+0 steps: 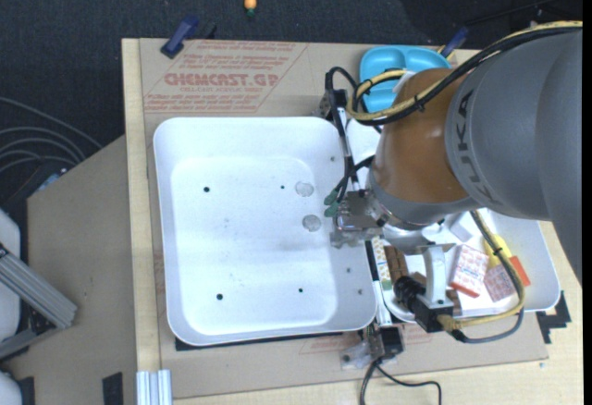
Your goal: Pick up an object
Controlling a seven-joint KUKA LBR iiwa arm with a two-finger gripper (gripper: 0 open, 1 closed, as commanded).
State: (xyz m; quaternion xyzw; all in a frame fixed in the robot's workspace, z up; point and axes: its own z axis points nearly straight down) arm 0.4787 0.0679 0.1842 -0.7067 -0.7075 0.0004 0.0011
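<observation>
Lying in the right-hand white bin (546, 288), the candidate objects are mostly hidden under the arm: a flat card-like packet with red and white print (470, 270) sits beside a pinkish printed packet (500, 281), and a long yellow item with an orange end (502, 255) lies across them at a slant. A dark brown piece (400, 264) shows just left of these, near the bin's left wall. A light blue moulded plastic tray (400, 61) sits at the far end of that bin, partly covered by the arm.

The gripper (348, 220) is at the rim shared by the two bins, over the right edge of the left-hand shallow white bin (213, 227). Its fingers are small and dark against clutter; cannot tell whether they are apart or closed, and nothing is visibly held between them.

Two faint round marks (305, 190) show on the left bin's floor, close to the gripper. The grey arm with its orange band (416, 149) covers most of the right bin. Black and yellow cables (370, 107) loop off the wrist. Both bins rest on a brown cardboard-covered tabletop (222, 70) with red printed lettering.
</observation>
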